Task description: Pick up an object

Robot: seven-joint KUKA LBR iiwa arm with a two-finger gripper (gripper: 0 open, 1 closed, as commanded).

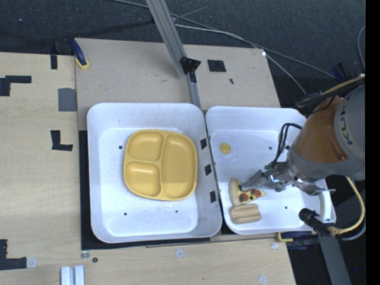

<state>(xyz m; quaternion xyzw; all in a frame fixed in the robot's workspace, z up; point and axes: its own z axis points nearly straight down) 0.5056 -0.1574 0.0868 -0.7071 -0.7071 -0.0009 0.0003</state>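
Observation:
In the right bin point(255, 129), low on its left side, lie three toy foods. A yellow pizza slice with red spots point(248, 193) sits beside a beige piece point(233, 189), and a tan bread roll point(245, 214) lies just below them. A small yellow round piece point(225, 148) rests higher up near the bin's left wall. My gripper point(254, 186) reaches in from the right, low over the pizza slice, with its tip right at the slice. The grey arm with its orange band point(317, 138) rises behind it.
The left bin point(104, 159) holds a yellow divided plate point(160, 164). A grey metal pole point(169, 28) slants down to the gap between the bins. Cables and a black fitting point(312, 217) hang by the right bin's lower right corner.

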